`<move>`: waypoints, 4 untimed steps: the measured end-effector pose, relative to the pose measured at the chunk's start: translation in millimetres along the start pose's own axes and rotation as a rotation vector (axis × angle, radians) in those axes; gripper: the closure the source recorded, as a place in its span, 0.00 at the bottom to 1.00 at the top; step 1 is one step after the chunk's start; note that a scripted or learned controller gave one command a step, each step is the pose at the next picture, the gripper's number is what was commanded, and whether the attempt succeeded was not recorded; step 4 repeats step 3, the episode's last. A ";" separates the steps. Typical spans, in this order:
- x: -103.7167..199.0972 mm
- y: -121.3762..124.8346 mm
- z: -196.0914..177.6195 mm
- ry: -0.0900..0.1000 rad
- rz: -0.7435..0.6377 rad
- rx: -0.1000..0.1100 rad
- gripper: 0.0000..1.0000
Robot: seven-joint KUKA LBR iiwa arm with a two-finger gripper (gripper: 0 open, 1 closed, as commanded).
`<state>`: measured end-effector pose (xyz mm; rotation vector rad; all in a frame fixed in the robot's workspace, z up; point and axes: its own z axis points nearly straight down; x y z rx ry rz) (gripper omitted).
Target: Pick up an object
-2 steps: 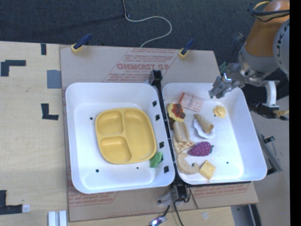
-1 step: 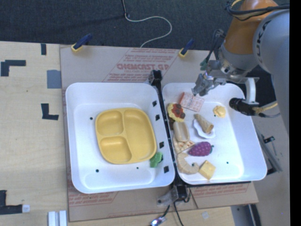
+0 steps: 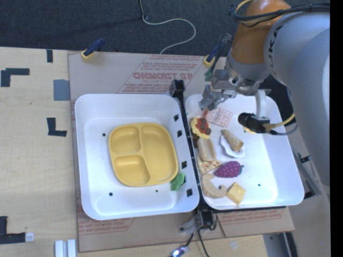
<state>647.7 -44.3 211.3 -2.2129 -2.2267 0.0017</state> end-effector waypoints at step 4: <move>136.6 -5.3 -3.2 -0.001 0.002 0.001 1.00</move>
